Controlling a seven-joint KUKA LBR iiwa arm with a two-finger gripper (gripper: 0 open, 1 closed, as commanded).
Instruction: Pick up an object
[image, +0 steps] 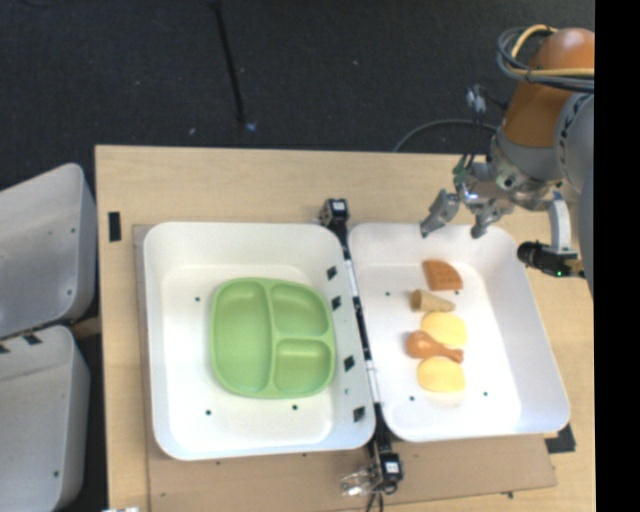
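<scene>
White plastic bins sit side by side on a pale wooden desk (120, 330). The left bin (165, 300) holds a green divided plate (271, 335). The right bin (500, 330) holds a tight cluster of toy food pieces running down its middle: an orange-brown wedge (442, 274) nearest the desk's far edge, a small tan piece (430, 300) just below it, then a yellow round piece (443, 327), an orange drumstick shape (430, 346), and another yellow round piece (440, 375) nearest the front edge.

The grey arm with its orange band enters from the desk's far right corner. Its gripper (460, 218) hovers above the far edge of the right bin, fingers (436, 218) spread apart and released, holding nothing. It sits near the orange-brown wedge but clear of it.

Several things could go wrong, in my judgement. The pieces touch or nearly touch, so the descending fingers may land on a neighbour and push the cluster apart instead of straddling one item. The rounded yellow pieces look smooth and could squirt out as the fingers close. The wedge lies low and flat, so the fingers may close above it. A descent too near the bin's far wall risks striking the rim.
</scene>
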